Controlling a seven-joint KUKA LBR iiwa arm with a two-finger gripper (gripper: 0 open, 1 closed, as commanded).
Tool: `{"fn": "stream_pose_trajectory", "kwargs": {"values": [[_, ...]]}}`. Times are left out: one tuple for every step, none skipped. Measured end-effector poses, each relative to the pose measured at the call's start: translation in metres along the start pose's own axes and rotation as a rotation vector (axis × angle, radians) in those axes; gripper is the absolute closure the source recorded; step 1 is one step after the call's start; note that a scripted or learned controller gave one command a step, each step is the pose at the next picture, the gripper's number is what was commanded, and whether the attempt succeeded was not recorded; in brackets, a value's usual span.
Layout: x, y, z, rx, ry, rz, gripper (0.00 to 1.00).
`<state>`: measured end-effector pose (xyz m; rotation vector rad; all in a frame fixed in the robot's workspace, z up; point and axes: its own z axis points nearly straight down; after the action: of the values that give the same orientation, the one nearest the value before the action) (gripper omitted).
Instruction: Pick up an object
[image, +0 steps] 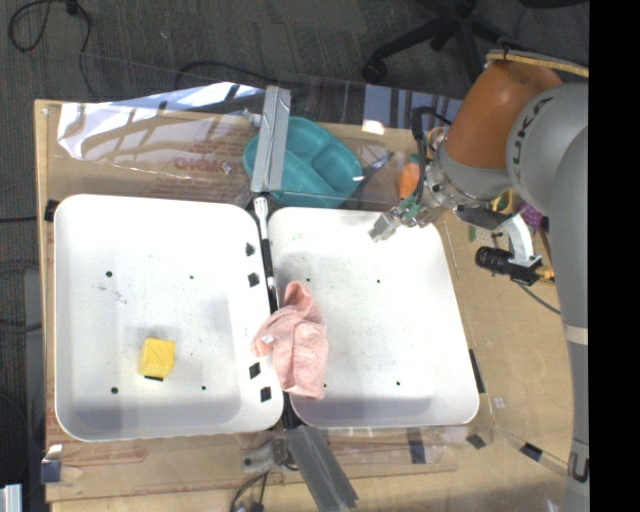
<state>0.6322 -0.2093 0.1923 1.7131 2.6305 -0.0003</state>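
Hovering at the right bin's (455, 330) one o'clock corner, gripper (385, 228) is seen; finger state cannot be told, nothing visibly held. Pink cloth (295, 340) at nine o'clock, yellow block (157, 358) in left bin (80, 300) untouched; pick not yet made

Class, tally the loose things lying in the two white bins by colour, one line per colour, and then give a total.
Yellow: 1, the yellow block in the left bin
Pink: 1, the pink cloth at the left wall of the right bin
Total: 2
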Motion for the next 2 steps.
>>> {"fn": "stream_pose_trajectory", "kwargs": {"values": [[-0.006,0.013,-0.037,0.002,0.001,0.288,1.0],[-0.01,0.024,-0.034,-0.001,-0.001,-0.148,1.0]]}}
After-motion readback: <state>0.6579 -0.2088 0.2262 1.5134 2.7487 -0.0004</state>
